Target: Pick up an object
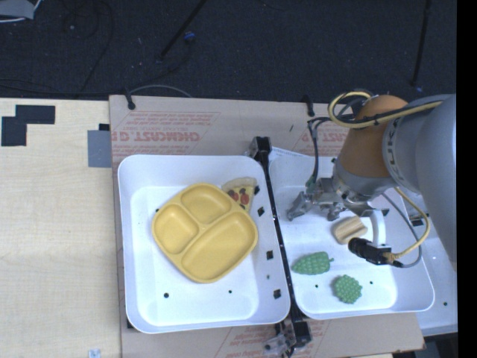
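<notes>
Green pod point(311, 263) — long axis left-right | gripper point(300, 206) near, apart

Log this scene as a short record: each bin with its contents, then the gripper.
left bin: yellow divided plate; pizza slice toy touching the plate's far right edge
right bin: tan roll; green oblong piece; green bumpy round piece
gripper: in the right bin's far half, left of the tan roll
held: nothing visibly held
</notes>
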Controlling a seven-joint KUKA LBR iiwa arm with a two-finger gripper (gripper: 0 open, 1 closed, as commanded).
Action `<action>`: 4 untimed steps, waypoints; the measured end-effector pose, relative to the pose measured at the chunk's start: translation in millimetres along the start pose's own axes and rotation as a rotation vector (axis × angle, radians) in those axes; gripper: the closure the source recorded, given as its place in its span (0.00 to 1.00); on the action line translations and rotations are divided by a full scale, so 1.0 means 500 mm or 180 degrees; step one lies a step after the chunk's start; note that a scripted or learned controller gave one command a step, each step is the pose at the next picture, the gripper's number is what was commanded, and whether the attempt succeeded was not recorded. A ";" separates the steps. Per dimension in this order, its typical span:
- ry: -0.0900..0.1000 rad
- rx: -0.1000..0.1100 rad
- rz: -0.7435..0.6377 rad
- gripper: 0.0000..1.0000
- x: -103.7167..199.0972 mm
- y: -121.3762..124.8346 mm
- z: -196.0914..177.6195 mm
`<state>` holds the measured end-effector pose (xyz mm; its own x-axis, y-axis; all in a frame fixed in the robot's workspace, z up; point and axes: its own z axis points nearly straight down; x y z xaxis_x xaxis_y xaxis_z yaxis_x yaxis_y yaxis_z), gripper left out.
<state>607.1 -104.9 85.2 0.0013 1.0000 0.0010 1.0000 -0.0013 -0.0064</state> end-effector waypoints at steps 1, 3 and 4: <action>-0.0001 -0.0004 0.0010 1.00 -0.002 0.001 -0.024; -0.0004 -0.0025 -0.0007 1.00 0.015 0.026 -0.230; -0.0004 -0.0027 -0.0009 1.00 0.011 0.026 -0.315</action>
<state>621.3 -99.5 242.8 -0.0015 1.0000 -0.0002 1.0000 0.0015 0.0019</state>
